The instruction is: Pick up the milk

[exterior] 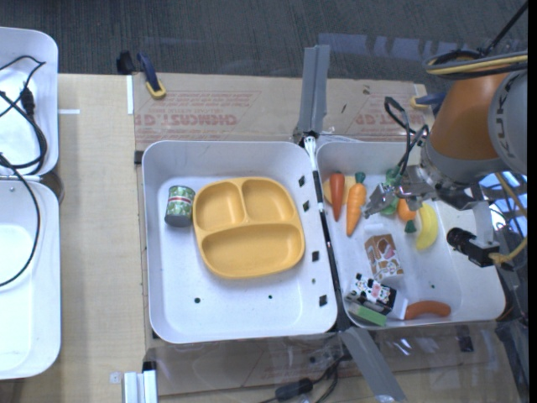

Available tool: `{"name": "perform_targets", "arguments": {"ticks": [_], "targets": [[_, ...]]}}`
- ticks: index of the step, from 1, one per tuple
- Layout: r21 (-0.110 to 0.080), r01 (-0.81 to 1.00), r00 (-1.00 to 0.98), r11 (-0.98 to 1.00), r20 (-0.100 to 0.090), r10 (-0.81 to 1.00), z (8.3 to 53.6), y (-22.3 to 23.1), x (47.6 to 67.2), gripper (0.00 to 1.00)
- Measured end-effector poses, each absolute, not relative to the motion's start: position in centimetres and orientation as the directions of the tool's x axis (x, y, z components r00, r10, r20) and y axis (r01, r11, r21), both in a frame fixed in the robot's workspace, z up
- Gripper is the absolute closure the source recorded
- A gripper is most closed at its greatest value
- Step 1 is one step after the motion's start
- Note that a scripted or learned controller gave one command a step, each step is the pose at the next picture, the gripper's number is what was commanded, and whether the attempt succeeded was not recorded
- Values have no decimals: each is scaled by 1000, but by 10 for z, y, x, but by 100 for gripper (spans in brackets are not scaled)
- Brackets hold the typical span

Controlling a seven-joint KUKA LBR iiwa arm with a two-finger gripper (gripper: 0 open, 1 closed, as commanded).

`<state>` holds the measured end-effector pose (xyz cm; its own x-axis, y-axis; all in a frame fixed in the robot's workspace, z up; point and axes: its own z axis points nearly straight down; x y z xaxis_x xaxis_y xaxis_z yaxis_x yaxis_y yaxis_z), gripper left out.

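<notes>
I am reading this as the approach step: the milk is not yet picked, and I am bringing the grey arm with the orange band (470,128) in from three o'clock over the right-hand shallow white bin (491,305). The milk, a small carton with black-and-white cow patches (372,293), is lying near the bin's six o'clock corner, just beside a red sausage-shaped toy (426,311) at its three o'clock and just below a brown printed snack packet (383,255) at its twelve o'clock.

The pincer (382,200) is hovering higher in the bin, toward twelve o'clock from the carton and well apart from it. Its metal fingers (375,204) are looking slightly parted, a narrow gap at best, and I am seeing nothing gripped between them. They are sitting just beside an orange toy carrot (353,206), though I cannot tell whether they are touching it. A yellow banana (427,227) is lying at four o'clock of the pincer.

As I judge it, the next move is calling for a shift toward six o'clock until the pincer is centred over the carton, a wider opening to span it, then a descent that is avoiding the packet and the sausage crowding it.
</notes>
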<state>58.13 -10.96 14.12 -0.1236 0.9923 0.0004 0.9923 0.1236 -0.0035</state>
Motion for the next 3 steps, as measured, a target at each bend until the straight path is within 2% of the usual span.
{"name": "perform_targets", "arguments": {"ticks": [1,2,3], "targets": [[-2,934,-358,358,1,934,91,-110,538,0],[-1,935,-354,354,0,935,100,-111,538,100],[-1,967,-256,256,-1,967,191,-23,595,100]]}}
